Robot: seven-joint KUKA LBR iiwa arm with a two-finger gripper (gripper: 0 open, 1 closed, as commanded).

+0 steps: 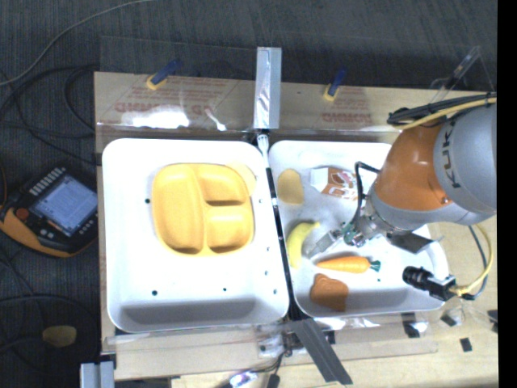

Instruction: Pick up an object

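Observation:
The right bin [420, 293] holds a yellow banana-like piece [300, 238], an orange carrot with a green top [346, 263], a brown bread-like chunk [329, 292], a pale yellow rounded piece [291, 187] and a white and red packet [338, 182]. My gripper [338, 239] hangs low over the middle of this bin, just right of the banana piece and just above the carrot. Nothing shows between its fingers.
The left bin [129, 217] holds a yellow sectioned tray [202, 207]. A metal divider [277, 225] runs between the two bins. The grey and orange arm [428, 176] covers the right bin's far right part. A handheld controller [50, 210] lies off the bench at left.

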